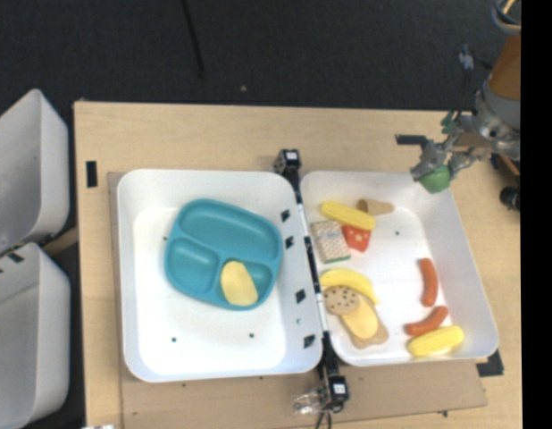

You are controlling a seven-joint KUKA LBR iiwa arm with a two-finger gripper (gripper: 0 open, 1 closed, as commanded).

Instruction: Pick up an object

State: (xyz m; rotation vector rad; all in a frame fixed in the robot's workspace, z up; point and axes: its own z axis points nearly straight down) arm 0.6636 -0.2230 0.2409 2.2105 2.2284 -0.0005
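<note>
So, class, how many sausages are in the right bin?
2. One sausage lies upright near the right wall; the other lies slanted just below it, above the yellow piece at the bin's lower right corner. None seem hidden.

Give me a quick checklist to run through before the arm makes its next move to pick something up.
1. Gripper over the right bin: ok, at its far right corner.
2. Green object between the fingers: cannot tell, it sits right at the gripper.
3. Graspable items in the right bin: ok, red sausage lies apart from the others.
4. Crowded spots: not ok, cookie touches banana.
5. Teal plate in the left bin: ok, holds a yellow piece.
</note>
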